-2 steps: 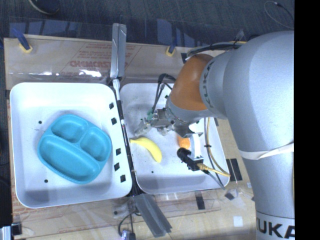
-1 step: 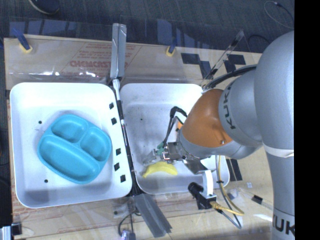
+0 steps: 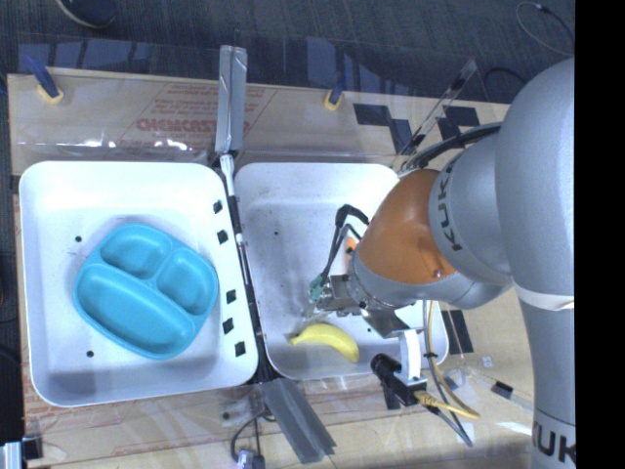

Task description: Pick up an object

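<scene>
A yellow banana (image 3: 326, 340) lies in the right bin (image 3: 278, 213), close to its front wall. The arm's orange band and grey wrist hang right over it, and the gripper (image 3: 327, 306) reaches down just above and behind the banana. The wrist hides its fingertips. A blue three-compartment tray (image 3: 146, 288) lies in the left bin (image 3: 59, 193).
A grey metal divider bar (image 3: 231, 101) runs between the two bins at the back. The arm's large grey body (image 3: 532, 193) covers the right side of the right bin. Cables and a black fitting (image 3: 395, 379) hang by the bin's front right corner.
</scene>
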Robot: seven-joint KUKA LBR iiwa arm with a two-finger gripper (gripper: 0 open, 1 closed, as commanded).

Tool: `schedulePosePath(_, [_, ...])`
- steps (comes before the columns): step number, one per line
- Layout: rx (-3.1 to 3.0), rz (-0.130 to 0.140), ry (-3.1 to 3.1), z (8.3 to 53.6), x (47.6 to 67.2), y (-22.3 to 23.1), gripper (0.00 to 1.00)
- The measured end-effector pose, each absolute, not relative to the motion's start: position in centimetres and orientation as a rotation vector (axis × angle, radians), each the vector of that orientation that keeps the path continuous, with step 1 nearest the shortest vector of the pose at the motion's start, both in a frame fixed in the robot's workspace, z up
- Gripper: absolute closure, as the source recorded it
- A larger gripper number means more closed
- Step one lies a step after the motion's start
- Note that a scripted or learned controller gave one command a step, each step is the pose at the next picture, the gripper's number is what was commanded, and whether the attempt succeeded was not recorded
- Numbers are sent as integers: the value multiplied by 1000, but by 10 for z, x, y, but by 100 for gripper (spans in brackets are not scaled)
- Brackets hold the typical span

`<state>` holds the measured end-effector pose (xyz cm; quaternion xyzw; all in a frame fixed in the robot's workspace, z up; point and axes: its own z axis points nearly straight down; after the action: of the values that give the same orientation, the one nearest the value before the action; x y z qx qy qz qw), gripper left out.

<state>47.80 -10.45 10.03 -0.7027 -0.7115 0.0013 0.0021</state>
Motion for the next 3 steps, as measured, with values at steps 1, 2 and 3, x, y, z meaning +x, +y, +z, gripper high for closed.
schedulePosePath(1, [-2205, 4, -2233, 100, 478, -104, 0])
schedulePosePath(2, [-2212, 4, -2227, 91, 533, -109, 0])
schedulePosePath(3, [-2210, 3, -2227, 91, 476, -103, 0])
